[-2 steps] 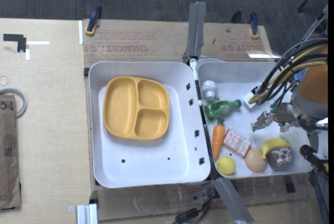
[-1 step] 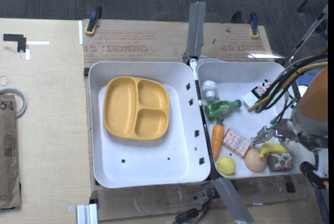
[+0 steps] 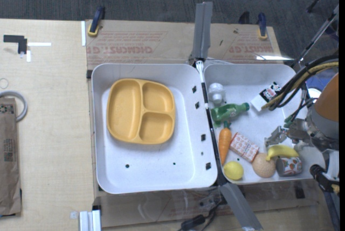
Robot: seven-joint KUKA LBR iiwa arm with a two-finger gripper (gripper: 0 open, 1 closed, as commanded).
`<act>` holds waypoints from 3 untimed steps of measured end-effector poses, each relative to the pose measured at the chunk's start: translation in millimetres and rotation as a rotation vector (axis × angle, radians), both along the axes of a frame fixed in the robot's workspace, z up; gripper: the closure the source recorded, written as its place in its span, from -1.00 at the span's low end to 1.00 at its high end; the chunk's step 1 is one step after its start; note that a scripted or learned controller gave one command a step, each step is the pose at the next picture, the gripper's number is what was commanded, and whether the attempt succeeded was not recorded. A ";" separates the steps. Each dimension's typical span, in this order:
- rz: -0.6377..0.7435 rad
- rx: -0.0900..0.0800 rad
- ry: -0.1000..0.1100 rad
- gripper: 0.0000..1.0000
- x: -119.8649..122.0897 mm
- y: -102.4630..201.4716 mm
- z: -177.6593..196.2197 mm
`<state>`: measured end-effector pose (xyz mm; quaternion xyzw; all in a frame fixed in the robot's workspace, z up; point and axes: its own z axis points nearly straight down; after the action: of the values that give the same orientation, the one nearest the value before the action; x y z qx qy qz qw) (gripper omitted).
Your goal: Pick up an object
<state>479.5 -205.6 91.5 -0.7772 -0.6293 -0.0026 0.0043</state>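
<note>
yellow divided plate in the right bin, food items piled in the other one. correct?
Not quite: the camera view shows the yellow divided plate in the left bin, not the right. The rest holds the other way round: the food items, such as the carrot, the lemon and the banana, are in the right bin.

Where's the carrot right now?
The carrot lies in the right bin, by its left wall, below the green bottle and above the lemon.
</note>
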 end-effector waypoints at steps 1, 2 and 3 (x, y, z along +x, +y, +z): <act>-0.003 -0.004 0.000 1.00 -0.4 -1.9 8.5; -0.010 -0.010 0.001 1.00 -2.2 14.9 48.9; -0.011 -0.010 0.001 -1.00 -2.3 14.7 48.9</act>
<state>477.2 -190.9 140.3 -0.7805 -0.6251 0.0010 0.0007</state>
